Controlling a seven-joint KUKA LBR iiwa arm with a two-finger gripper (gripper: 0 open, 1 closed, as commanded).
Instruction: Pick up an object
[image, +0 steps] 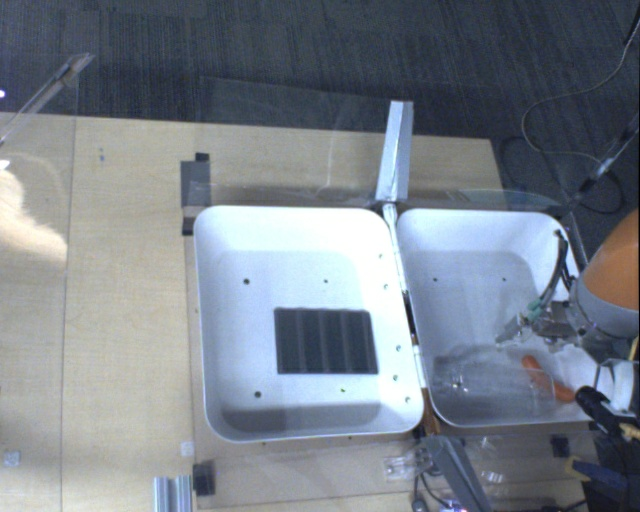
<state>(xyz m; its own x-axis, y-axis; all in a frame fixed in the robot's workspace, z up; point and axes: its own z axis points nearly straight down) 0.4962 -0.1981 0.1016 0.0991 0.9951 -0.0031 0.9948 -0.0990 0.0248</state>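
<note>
The worktop (120, 300) carries two white bins side by side. The left bin (300, 240) holds a dark ribbed mat (325, 341). The arm (610, 290) reaches into the right bin (470, 250) from the right, its jaws (545, 325) low over the bin's right side; whether they are wide or narrow cannot be told. A small orange object (545, 378) lies on the bin floor just below the jaws, apart from them, beside a clear plastic thing (480, 375).
</note>
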